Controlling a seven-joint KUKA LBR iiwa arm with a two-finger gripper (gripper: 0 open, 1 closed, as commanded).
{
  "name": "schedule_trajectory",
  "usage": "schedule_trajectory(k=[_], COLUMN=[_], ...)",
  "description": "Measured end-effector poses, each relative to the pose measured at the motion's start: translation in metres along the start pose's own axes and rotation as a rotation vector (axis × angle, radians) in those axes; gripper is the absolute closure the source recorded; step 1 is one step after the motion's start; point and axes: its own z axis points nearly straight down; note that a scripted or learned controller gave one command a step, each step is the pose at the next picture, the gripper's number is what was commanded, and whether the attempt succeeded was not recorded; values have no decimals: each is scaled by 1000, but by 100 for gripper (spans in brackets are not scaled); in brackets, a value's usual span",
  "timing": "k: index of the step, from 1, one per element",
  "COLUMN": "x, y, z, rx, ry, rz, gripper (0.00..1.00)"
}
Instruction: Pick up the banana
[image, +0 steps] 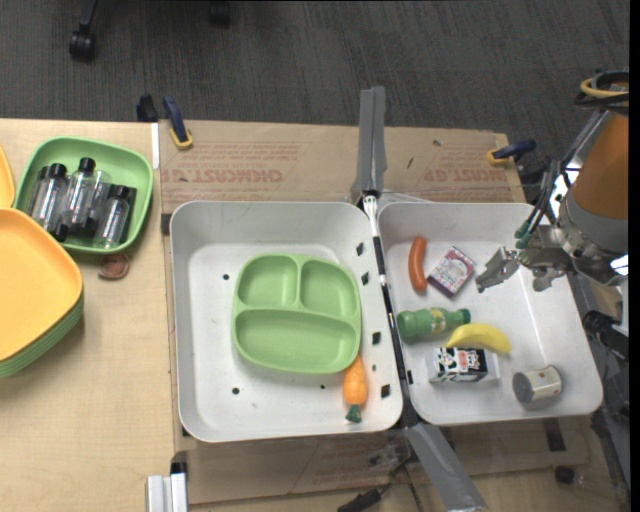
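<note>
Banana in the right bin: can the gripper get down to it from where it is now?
Probably yes. The banana lies with its top bare, and the gripper hangs above the same bin. But the green bottle touches its left end and the milk carton sits tight below it, so finger room is narrow.

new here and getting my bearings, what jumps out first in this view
The green divided plate fills the middle of the left bin, with a carrot at its lower right edge. In the right bin, the yellow banana lies between a green bottle and a small milk carton.
</note>
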Motion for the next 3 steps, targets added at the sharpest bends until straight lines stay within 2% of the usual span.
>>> schedule_trajectory(k=[1,2,3], x=[-46,-16,4], y=[-7,-59,-54], z=[108,77,119], rx=[0,1,-20], ry=[0,1,0], rz=[186,621,562], gripper=[0,0,0])
